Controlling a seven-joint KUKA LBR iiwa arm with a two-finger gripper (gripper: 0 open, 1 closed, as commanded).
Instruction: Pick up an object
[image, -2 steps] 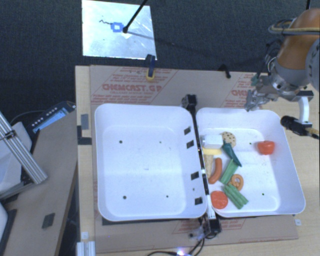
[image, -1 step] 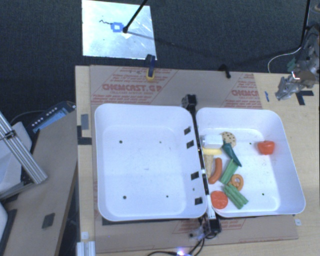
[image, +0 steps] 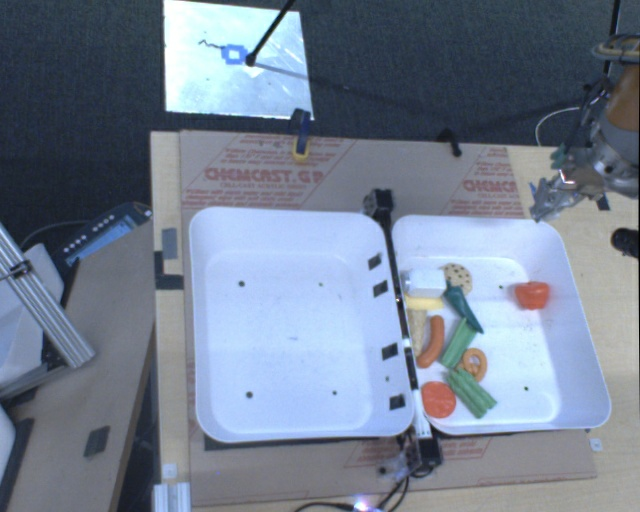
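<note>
The right bin holds several toy foods. A red pepper lies apart near its right wall. By the left wall sit a cookie, a teal piece, a yellow strip, an orange sausage, a green piece, a pretzel, a green ridged piece and a red tomato. My gripper hangs at the bin's far right corner, above its rim, well away from the foods. Nothing shows between its fingers.
The left bin sits beside the right one, with black clips along the shared divider. A yellow clamp holds the cardboard's far edge. A grey device and a metal rail lie off the bench's left.
</note>
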